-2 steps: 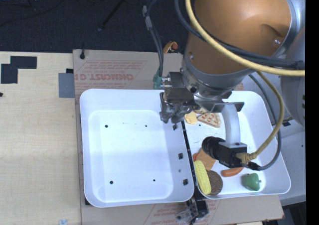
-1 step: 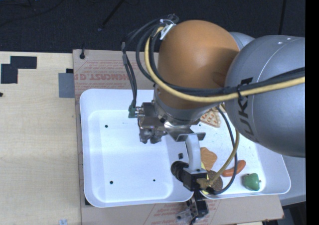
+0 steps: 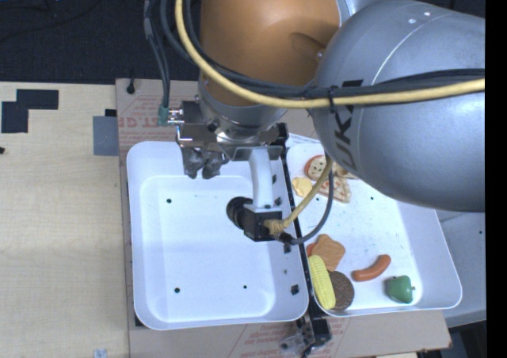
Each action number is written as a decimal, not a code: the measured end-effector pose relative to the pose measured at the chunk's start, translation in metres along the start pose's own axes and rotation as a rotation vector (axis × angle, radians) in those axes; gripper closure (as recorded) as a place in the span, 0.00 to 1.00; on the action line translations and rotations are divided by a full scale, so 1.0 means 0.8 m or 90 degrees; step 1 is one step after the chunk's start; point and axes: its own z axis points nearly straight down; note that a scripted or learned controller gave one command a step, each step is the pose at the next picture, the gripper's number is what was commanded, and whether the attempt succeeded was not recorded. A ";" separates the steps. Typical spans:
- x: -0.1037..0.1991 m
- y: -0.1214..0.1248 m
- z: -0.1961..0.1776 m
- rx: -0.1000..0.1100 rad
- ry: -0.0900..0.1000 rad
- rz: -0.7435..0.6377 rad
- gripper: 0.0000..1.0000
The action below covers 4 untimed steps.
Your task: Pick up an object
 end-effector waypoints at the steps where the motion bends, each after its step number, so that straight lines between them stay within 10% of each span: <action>1: 0.000 0.094 -0.140 -0.006 0.002 0.001 1.00; 2: 0.000 0.135 -0.194 0.000 -0.001 0.001 1.00; 3: -0.001 0.048 -0.034 0.007 -0.002 0.000 1.00; 4: 0.001 0.081 -0.134 0.000 0.000 -0.003 1.00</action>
